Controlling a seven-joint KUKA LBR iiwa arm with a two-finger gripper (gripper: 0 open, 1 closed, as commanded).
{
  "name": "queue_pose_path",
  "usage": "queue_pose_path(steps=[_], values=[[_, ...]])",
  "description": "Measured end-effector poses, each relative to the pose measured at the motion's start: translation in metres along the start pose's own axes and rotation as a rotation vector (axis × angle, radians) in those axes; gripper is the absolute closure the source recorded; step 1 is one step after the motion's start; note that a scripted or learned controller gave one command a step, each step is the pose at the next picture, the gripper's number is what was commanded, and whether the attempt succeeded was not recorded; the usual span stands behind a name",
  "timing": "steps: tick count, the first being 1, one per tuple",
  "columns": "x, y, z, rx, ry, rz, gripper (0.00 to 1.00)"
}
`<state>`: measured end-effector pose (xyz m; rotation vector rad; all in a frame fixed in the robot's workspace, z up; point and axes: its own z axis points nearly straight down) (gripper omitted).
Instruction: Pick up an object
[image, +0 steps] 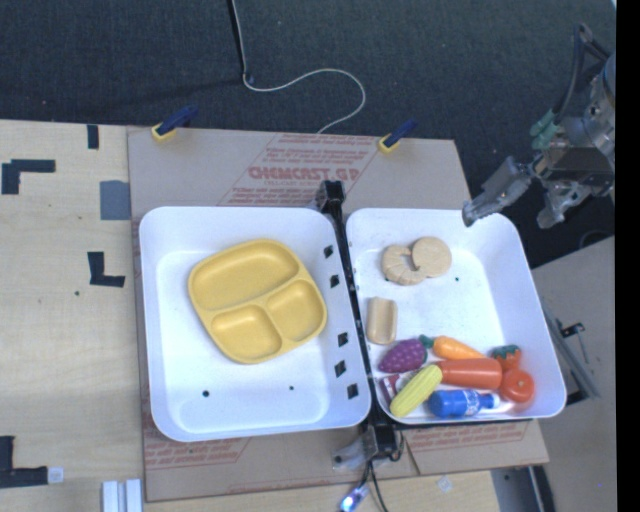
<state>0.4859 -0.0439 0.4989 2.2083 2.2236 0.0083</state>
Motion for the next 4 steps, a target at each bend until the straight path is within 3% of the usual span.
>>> queue_pose_path(steps=[1,2,3,4], values=[[-0.002,0.002,0.000,0.021,-0.003,0.004,1.00],[-0.020,-0.003,0.080,0.023,0.001,0.009,1.00],[0.058,0.000,0.030,0.011,0.002,-0.003,1.00],[0.146,0.002,-0.012,0.011,0.002,-0.004,1.00]])
